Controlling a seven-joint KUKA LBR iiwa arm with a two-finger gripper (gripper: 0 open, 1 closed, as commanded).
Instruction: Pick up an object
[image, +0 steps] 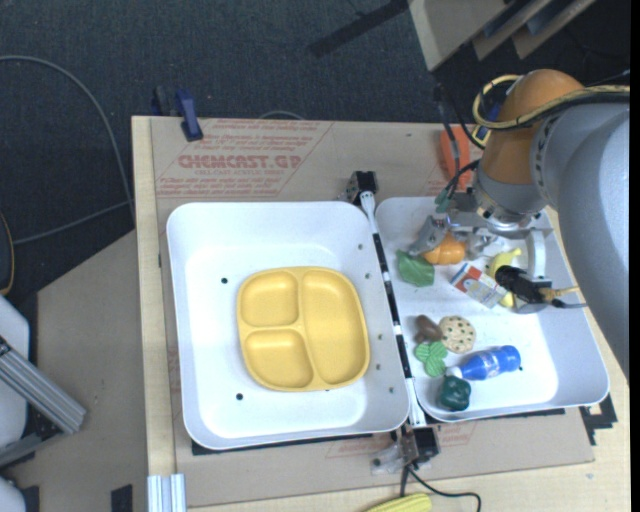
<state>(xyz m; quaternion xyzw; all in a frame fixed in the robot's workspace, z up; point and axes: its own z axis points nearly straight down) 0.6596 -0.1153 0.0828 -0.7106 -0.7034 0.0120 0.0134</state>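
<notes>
My gripper (452, 236) hangs low over the back of the right bin (575, 345), reaching in from the right. A small orange object (446, 253) lies directly under it, partly covered by it. I cannot tell whether the gripper is touching it. A green object (413, 269) lies just left of the orange one. A red and white packet (479, 285) lies just to its right.
Toward the front of the right bin lie a cookie (457, 332), a brown piece (428, 326), a green leafy piece (432, 356), a blue bottle (490, 362) and a dark green object (455, 393). The left bin (200, 250) holds a yellow divided plate (300, 328).
</notes>
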